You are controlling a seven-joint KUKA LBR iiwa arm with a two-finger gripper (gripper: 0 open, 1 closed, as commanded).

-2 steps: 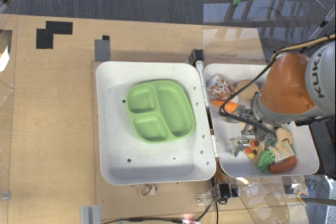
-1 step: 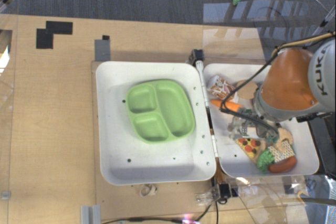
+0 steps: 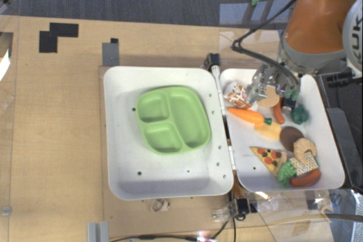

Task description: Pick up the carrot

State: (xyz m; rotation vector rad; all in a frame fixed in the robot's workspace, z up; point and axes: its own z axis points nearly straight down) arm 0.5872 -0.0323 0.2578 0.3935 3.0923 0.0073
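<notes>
The carrot (image 3: 247, 115) is an orange toy with a green tip, lying on its side in the upper left part of the right bin (image 3: 329, 139). My gripper (image 3: 266, 88) hangs over the back of that bin, just above and to the right of the carrot. Its metal fingers (image 3: 260, 83) point down near a tan round piece (image 3: 271, 100). The carrot lies on the bin floor, apart from the fingers.
The right bin also holds a wrapped snack (image 3: 237, 94), a yellow piece (image 3: 271, 131), a pizza slice (image 3: 267, 157), a brown disc (image 3: 290, 136), a green broccoli (image 3: 299, 115) and sausages (image 3: 305, 178). The left bin (image 3: 125, 167) holds a green divided plate (image 3: 172, 119).
</notes>
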